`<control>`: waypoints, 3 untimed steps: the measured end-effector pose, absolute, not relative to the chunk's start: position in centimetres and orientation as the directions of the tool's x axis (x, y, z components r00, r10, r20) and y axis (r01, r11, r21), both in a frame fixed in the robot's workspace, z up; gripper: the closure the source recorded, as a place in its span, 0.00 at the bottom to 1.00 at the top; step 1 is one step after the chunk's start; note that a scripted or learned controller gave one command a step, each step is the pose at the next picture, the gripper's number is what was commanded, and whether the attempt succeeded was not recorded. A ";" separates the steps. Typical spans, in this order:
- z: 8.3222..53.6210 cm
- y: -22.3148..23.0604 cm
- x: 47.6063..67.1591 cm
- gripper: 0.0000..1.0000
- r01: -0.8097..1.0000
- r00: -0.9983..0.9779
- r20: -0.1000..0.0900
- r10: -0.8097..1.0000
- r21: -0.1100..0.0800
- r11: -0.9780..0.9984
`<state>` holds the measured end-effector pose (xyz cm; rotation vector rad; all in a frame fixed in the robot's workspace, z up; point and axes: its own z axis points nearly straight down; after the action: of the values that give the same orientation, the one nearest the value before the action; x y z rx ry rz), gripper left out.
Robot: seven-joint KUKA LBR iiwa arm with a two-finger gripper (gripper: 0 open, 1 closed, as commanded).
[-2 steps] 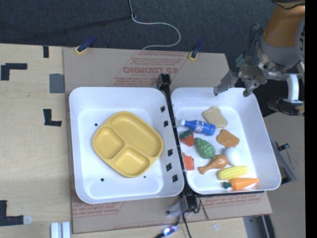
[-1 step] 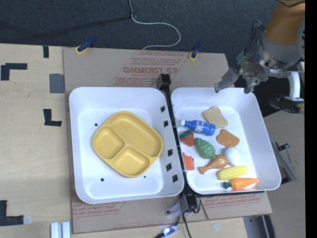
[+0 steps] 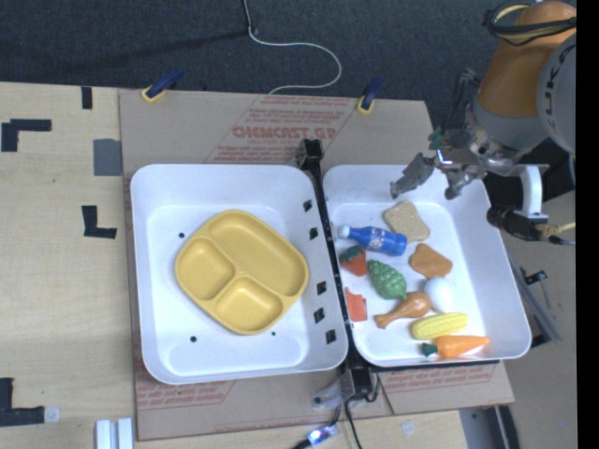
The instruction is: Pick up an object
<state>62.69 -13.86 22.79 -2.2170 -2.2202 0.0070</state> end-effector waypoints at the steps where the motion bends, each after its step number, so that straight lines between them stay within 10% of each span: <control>1: 18.0 -14.4 62.0 0.00 1.000 -0.001 -0.001 1.000 -0.007 0.001; 3: 9.1 -14.7 62.8 0.00 1.000 -0.004 -0.002 1.000 0.019 0.004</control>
<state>62.79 -14.65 9.10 -2.2281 -2.2361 -0.0192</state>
